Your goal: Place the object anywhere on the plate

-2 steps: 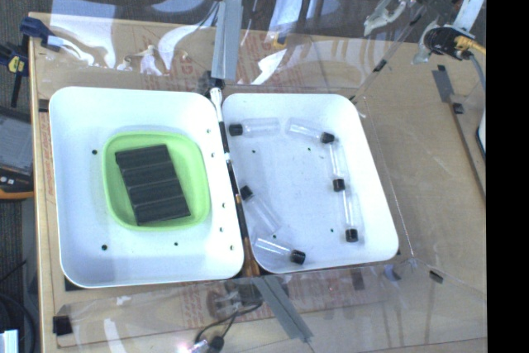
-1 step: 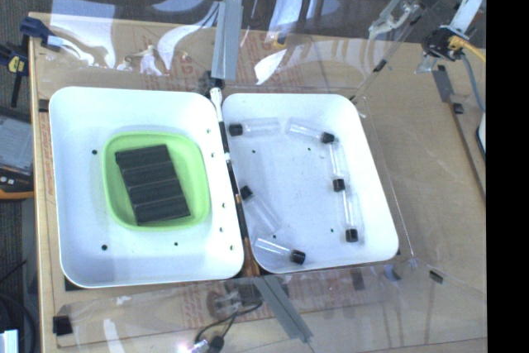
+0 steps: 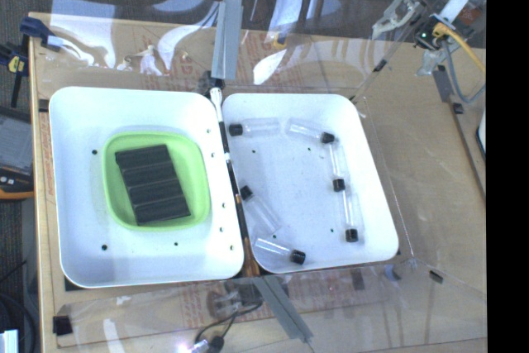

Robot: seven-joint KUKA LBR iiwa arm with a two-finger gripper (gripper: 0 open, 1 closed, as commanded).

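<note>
A black ridged rectangular block (image 3: pixel 152 184) lies flat on the green square plate (image 3: pixel 197 169), which sits in the left white bin (image 3: pixel 74 236). The block rests inside the plate's rim, slightly turned. My gripper (image 3: pixel 395 16) hangs high at the upper right, beyond the far right corner of the right bin (image 3: pixel 376 202), well away from the plate and with nothing seen in it.
Several clear tubes with black caps (image 3: pixel 339 184) lie around the right bin's floor. A grey metal bar (image 3: pixel 226 37) stands behind the gap between the bins. Cables and a yellow hose (image 3: pixel 463 45) trail by the arm at the right.
</note>
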